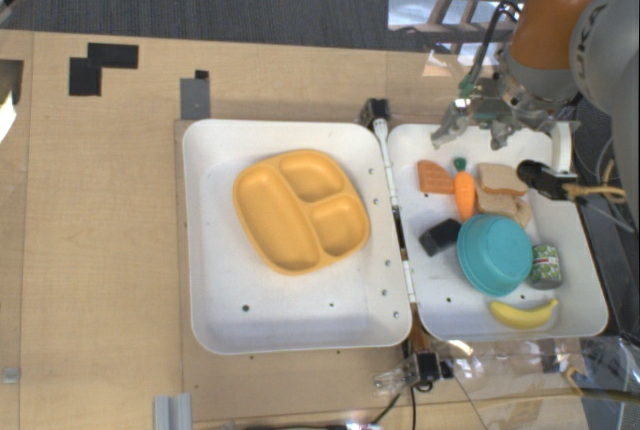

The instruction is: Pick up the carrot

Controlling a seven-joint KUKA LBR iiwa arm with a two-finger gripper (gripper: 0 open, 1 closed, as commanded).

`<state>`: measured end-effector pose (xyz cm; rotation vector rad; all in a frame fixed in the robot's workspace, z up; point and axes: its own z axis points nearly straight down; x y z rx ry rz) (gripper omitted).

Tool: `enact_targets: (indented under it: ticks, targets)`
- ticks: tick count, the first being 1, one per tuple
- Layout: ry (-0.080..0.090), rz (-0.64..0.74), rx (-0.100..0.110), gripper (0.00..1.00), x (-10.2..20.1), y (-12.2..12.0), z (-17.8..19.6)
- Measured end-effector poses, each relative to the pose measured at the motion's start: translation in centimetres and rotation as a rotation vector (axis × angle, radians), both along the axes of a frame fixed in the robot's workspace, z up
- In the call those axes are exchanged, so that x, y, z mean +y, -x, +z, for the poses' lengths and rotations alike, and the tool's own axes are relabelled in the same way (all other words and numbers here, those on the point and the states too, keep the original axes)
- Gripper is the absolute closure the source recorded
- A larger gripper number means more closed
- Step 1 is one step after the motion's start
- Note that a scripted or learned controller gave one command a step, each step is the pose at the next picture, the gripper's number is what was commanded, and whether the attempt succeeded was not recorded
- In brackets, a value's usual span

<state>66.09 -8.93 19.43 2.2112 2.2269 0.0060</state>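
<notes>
The gripper [480, 126] hangs spread and empty above the carrot [465, 195], which lies tight between the bread slice [500, 180] and an orange wedge [434, 178] (the teal bowl [494, 254] is near too), so the fingers may strike a neighbour instead.

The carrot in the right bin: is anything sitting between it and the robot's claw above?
Nothing visible lies between them. The end effector hangs above the carrot, toward the bin's far edge. Bread and the teal bowl crowd its sides only.

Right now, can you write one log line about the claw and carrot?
claw: above right bin's far edge | carrot: in right bin, beside teal bowl | grasp: not yet
</notes>
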Motion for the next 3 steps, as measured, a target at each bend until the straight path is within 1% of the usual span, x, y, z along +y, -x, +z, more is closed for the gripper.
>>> enact_targets:
  ticks: [1,2,3]
  targets:
    - [0.004,-0.133,-0.017,0.0,-5.3,1.8,-9.0]
    - [-0.001,-0.468,-0.032,0.0,-6.1,2.0,-9.5]
    - [0.005,-0.529,-0.031,0.0,-3.2,3.3,-9.6]
